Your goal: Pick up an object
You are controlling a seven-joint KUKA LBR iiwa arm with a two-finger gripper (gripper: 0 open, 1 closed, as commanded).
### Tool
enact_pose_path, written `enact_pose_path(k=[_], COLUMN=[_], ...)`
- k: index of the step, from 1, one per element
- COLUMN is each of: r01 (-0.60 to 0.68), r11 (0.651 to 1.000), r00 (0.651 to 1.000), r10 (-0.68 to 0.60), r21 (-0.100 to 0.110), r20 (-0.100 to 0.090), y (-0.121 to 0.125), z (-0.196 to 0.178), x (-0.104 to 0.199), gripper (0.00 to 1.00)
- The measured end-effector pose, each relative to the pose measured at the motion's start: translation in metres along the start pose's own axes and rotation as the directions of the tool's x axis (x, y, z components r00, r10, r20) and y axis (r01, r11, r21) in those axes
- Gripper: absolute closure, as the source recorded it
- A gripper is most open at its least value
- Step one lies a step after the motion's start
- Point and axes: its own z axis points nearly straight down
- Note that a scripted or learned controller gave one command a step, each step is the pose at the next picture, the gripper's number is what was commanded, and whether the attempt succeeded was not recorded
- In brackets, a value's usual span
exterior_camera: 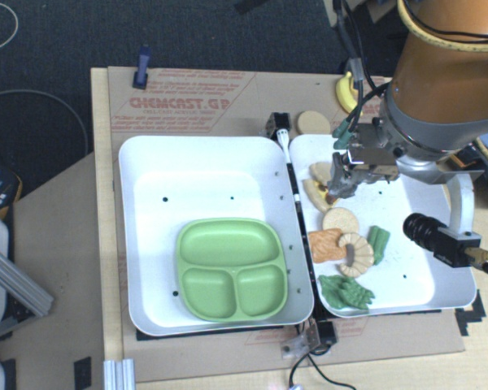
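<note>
A brown table [187, 96], printed "CHEMCAST" in red at upper left, stood on dark carpet [106, 23]. Toy food [342, 250] lay mid-right in the right bin [415, 291]; the claw [339, 187] hung above, its state unclear.

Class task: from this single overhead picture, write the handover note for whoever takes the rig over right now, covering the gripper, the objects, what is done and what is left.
Gripper: low in the right bin, over the food pieces by the divider; finger state not readable.
Objects: round cracker, orange piece, green pieces and a green strip lie in the right bin. Green divided plate sits in the left bin.
Done: nothing visibly lifted.
Left: grasp one object and raise it.
</note>
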Motion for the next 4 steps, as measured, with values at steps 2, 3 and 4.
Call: enact_pose_path(k=[2,3,4], r01=[-0.011,0.003,-0.006], r11=[1.000,1.000,1.000], r00=[1.000,1.000,1.000], r10=[0.011,-0.003,0.006], r21=[-0.002,-0.014,-0.001], r20=[0.002,-0.002,0.001], y=[0.011,0.004,0.000], z=[-0.020,-0.078,-0.043], x=[-0.028,0.033,0.012], gripper=[1.00,1.00,1.00])
